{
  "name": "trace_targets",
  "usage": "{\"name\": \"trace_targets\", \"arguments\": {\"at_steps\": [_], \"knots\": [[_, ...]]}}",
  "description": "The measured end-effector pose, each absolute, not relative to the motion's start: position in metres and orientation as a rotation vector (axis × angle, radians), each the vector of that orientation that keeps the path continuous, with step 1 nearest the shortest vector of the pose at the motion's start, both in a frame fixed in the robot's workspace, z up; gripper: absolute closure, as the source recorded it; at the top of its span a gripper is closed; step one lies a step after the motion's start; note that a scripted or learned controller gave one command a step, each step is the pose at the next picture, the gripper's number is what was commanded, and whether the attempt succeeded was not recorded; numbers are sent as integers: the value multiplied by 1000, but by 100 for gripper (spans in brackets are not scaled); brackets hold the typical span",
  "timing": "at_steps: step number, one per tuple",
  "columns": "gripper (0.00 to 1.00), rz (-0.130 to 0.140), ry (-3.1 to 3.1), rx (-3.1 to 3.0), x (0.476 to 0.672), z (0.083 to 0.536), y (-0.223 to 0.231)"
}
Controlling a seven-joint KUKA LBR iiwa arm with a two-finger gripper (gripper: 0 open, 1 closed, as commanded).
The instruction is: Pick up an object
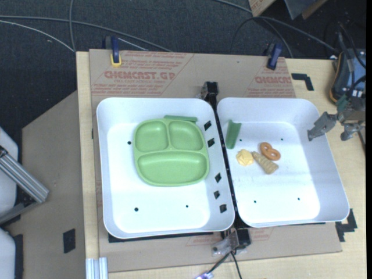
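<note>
Nearest the camera: bare floor of the two white bins; the left bin (116,214) and right bin (325,205) sat side by side on the tabletop (93,173).
Left bin contents: a green divided plate (171,153) lay flat near the middle, with a green strip (180,119) just beyond its far edge.
Right bin contents: the likely targets were a yellow piece (244,157), a tan ridged piece (267,166) and an orange pretzel-like ring (269,151), clustered close together; a green stick (233,133) leaned by the dividing wall.
Hand: the hand (331,127) hovered at the right bin's far right rim, fingers spread apart, holding nothing, well apart from the cluster.
Risk: the small pieces were crowded, so a descent might nudge neighbours or close on none; the low, flat shapes could slip out.
</note>
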State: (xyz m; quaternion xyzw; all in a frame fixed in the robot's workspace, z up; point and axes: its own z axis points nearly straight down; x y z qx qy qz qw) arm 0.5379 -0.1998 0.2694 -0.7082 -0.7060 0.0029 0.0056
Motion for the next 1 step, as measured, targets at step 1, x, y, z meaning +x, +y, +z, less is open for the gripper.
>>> {"name": "trace_targets", "arguments": {"at_steps": [1], "knots": [[0,0,-2221,-2220,540,275,-199]]}}
